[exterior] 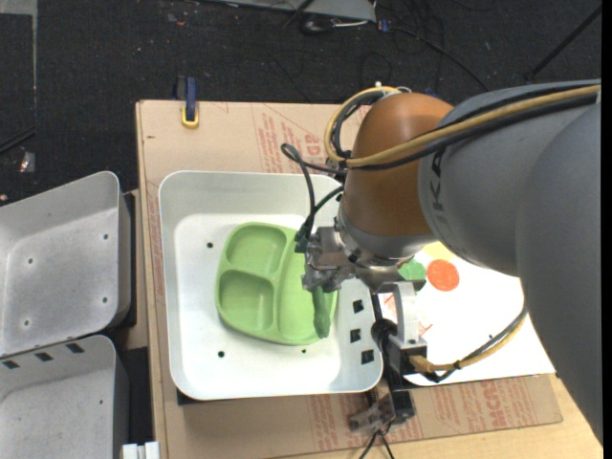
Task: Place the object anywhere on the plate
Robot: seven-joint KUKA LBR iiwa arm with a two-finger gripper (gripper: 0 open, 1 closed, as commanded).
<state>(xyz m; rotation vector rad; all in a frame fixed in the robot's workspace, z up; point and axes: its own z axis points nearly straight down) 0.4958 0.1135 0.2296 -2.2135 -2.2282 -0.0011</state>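
A light green plate (256, 280) with three compartments lies in the white bin (191, 256) at the middle of the camera view. The grey arm with its orange band reaches in from the right, and its gripper (321, 299) hangs over the plate's right rim. A dark green elongated object (323, 318) sticks out from between the fingers, pointing down at the plate's right edge. The gripper is shut on it. The wrist hides the upper end of the object.
An orange round piece (442, 275) and a small green piece (413, 270) lie in the right bin, partly hidden by the arm. Another white bin (57, 256) sits at the far left. Cables hang from the wrist toward the front edge.
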